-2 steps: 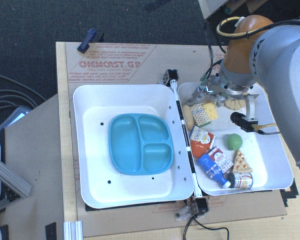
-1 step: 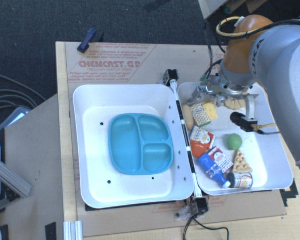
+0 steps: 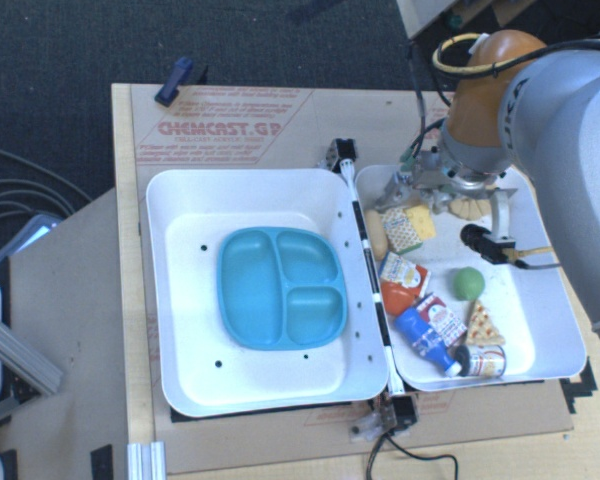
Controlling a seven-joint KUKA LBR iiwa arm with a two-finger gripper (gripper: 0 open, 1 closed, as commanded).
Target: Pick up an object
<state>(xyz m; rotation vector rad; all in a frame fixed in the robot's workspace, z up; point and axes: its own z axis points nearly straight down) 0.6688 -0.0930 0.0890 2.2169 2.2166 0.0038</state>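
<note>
The small pale yellow patterned packet (image 3: 410, 228) lies at the far end of the right shallow white bin (image 3: 550, 348), just under the grey two-finger gripper (image 3: 432, 190); we judge it the likeliest target. We cannot tell how the gripper stands. We read this as the reach-down step, with nothing lifted yet. Next we would need a clean close on one item and a straight lift. Nearer us lie a red-and-white sachet (image 3: 402, 278), a green ball (image 3: 468, 284), a blue bottle (image 3: 426, 338) and a toy pizza slice (image 3: 482, 326). The left bin (image 3: 180, 208) holds a blue divided plastic plate (image 3: 280, 288).
</note>
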